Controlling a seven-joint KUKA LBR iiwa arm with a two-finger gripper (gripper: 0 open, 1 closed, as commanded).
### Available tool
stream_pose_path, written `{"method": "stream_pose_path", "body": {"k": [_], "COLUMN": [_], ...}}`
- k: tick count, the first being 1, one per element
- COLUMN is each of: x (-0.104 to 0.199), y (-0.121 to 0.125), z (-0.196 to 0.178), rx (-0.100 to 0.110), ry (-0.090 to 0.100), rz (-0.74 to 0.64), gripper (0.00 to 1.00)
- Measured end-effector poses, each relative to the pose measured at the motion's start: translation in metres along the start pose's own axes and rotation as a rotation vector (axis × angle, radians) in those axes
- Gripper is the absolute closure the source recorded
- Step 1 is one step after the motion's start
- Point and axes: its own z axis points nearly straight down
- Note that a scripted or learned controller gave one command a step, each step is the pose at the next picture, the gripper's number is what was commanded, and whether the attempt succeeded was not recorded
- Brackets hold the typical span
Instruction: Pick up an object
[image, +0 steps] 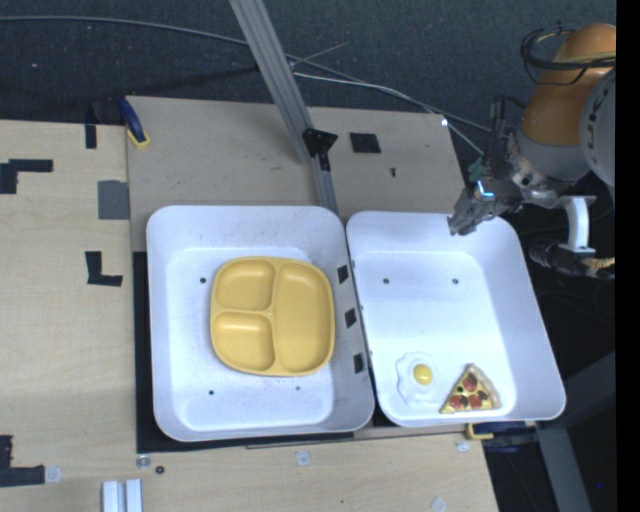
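Note:
A toy fried egg (415, 377) and a toy pizza slice (470, 391) lie side by side in the near corner of the right bin (440, 280). A yellow divided plate (272, 315) rests in the middle of the left bin (180, 300). My gripper (465, 220) hangs over the far right edge of the right bin, well away from the egg and the pizza slice, and its fingers look close together with nothing between them.
A slanted metal pole (285, 90) crosses the bench behind the bins, with cables (400, 95) trailing toward the arm. A blue and yellow clip (133, 122) sits at the far left corner of the board.

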Motion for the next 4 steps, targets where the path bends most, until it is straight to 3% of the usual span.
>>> {"method": "stream_pose_path", "body": {"k": [2, 4], "x": [0.101, 0.202], "y": [-0.022, -0.063], "z": [-0.007, -0.002], "rx": [0.002, 0.003], "ry": [0.001, 0.001], "rz": [-0.004, -0.005], "gripper": [1.0, 1.0]}}
